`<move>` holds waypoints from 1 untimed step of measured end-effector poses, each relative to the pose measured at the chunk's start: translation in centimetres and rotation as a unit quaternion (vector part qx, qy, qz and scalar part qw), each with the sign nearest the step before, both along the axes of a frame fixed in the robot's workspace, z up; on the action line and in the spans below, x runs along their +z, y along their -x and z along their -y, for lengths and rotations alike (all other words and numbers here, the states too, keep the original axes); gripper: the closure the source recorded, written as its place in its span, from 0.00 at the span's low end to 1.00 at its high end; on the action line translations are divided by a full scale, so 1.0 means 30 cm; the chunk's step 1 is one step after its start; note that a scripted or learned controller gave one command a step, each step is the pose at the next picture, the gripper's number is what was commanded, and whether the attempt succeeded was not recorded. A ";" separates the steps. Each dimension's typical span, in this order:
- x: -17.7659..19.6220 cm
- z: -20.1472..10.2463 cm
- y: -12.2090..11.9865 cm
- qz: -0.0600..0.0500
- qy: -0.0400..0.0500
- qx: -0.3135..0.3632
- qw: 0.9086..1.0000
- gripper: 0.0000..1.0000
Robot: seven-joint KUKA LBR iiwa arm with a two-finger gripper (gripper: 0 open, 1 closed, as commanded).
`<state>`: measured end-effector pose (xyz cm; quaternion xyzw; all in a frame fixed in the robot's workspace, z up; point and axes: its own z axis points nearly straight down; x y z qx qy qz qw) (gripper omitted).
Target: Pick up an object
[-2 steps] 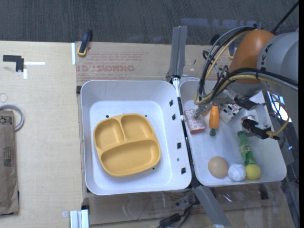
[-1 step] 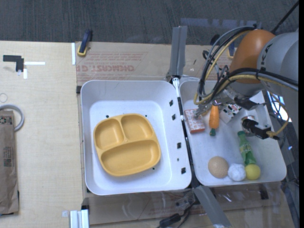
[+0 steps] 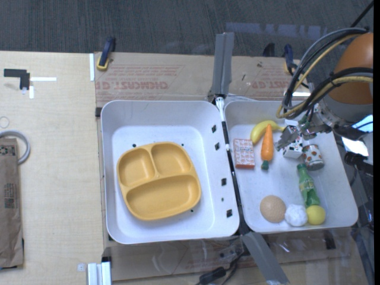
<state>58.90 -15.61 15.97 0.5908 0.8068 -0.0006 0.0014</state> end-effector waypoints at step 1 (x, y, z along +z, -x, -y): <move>-0.210 -0.182 -0.062 0.003 0.001 0.097 0.995 0.00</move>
